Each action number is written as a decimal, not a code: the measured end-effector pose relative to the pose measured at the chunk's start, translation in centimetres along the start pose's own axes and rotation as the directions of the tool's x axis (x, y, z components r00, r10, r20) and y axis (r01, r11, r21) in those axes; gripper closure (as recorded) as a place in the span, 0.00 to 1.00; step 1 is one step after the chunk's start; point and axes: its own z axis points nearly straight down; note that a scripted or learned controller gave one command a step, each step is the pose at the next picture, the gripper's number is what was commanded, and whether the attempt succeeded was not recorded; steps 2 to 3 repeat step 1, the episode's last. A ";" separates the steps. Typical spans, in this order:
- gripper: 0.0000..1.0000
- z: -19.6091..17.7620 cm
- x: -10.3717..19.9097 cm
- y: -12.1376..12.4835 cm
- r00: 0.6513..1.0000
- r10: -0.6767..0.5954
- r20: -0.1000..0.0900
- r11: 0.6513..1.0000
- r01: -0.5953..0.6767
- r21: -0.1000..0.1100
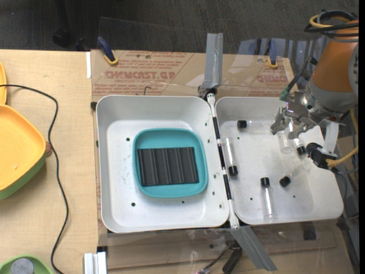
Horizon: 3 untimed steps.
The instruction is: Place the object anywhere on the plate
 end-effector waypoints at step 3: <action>0.00 0.0 0.0 0.0 1.000 0.000 0.000 1.000 0.000 0.000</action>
